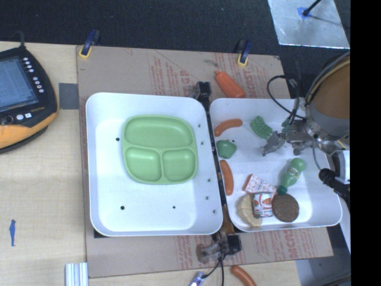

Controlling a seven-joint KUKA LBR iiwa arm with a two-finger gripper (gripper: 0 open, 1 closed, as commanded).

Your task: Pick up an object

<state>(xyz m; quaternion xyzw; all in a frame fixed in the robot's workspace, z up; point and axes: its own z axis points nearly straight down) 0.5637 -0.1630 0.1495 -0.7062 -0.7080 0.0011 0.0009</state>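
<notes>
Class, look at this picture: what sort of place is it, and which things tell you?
Probably a robotics lab bench: a robot arm reaches over two white bins, toy food lies in one, and a control pendant sits alongside.

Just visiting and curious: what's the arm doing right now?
Gripper low in right bin, holding nothing. Green bottle lies near it. Nothing blocking.
</notes>
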